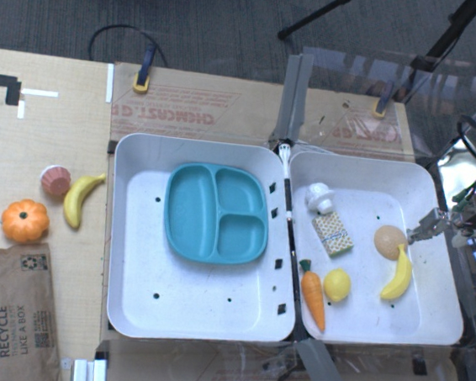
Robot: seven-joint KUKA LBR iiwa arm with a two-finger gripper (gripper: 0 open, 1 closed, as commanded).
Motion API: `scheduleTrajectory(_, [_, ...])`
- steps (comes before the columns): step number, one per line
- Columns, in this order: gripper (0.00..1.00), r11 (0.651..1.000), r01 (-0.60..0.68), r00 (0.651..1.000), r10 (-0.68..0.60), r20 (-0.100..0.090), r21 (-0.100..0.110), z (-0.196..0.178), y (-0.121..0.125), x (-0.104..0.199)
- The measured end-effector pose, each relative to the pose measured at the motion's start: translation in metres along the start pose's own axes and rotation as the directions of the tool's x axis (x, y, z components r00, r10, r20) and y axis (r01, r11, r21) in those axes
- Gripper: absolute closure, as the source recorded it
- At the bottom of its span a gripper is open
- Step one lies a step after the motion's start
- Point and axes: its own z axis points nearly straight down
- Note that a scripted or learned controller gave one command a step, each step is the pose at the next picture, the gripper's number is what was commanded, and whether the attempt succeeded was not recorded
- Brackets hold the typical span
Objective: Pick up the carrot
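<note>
The orange carrot (313, 299) with a green top lies in the right bin (359, 329) near its front left corner, pointing toward the front. A yellow lemon (337, 285) touches its right side. My gripper (427, 227) hangs at the bin's right wall, well to the right of and behind the carrot, close to a tan egg-shaped thing (389, 240). Nothing is visibly held in it.
The right bin also holds a yellow banana (398, 275), a patterned sponge-like block (332, 234) and a white item (319, 198). A teal divided plate (217, 213) sits in the left bin (127, 284). On the bench at left lie a pumpkin (25, 221), a banana (79, 199) and a pink cupcake-like thing (55, 181).
</note>
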Motion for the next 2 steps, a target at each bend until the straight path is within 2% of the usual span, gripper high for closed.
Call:
scheduleTrajectory(1, [0.00,0.964,0.266,0.964,-0.266,0.000,-0.001,0.135,0.009,-0.028])
scheduleTrajectory(2, [0.00,0.896,0.443,0.896,-0.443,-0.001,-0.001,0.156,-0.036,0.038])
